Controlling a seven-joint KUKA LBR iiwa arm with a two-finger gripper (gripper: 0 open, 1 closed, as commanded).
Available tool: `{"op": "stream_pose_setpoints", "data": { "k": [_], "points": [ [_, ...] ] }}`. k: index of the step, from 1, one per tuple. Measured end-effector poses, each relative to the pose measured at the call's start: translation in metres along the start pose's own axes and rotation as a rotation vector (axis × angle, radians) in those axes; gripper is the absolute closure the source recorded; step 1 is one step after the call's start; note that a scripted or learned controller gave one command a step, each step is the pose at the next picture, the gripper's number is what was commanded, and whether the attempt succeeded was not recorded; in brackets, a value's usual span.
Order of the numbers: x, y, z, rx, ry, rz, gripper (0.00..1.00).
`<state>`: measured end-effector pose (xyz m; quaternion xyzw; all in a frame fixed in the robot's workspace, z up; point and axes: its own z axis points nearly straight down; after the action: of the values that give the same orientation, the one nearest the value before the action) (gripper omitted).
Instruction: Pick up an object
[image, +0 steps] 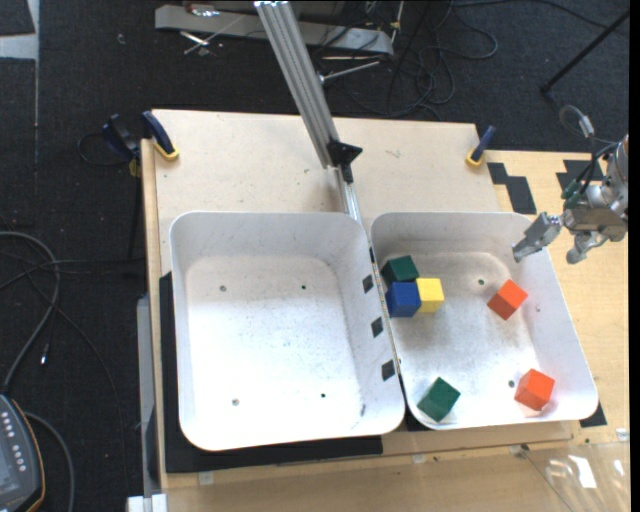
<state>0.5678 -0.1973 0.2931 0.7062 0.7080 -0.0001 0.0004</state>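
1. Evidently found the gripper (548, 254) hanging over the right bin's (560, 330) far right rim, spread wide and pinching nothing.
2. Counted six cubes in that bin, none lifted. Saw the orange cube (507, 299) nearest the gripper, standing alone. Saw the red cube (535, 388) close to the near right wall and the green cube (438, 398) close to the near wall.
3. Noted the blue cube (403, 298), yellow cube (430, 293) and dark-green cube (402, 268) packed together, touching, just beside the divider wall.
4. Judged the orange cube the safest pick, with room on every side for both fingers.
5. Feared a finger landing on top of a cube instead of beside it, given how the orange cube sat turned on its base. Expected that to tip it or knock it away.
6. Feared a wall strike at the red or green cube.
7. Feared a jam in the cluster, with no gap for a finger, or two cubes pinched at once and dropped.
8. Saw no cubes in the left bin (200, 240).
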Motion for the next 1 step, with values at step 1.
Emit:
{"op": "stream_pose_setpoints", "data": {
  "k": [1],
  "points": [
    [0.0544,0.0357,0.1723,-0.025,-0.004,0.003,0.0]
  ]
}}
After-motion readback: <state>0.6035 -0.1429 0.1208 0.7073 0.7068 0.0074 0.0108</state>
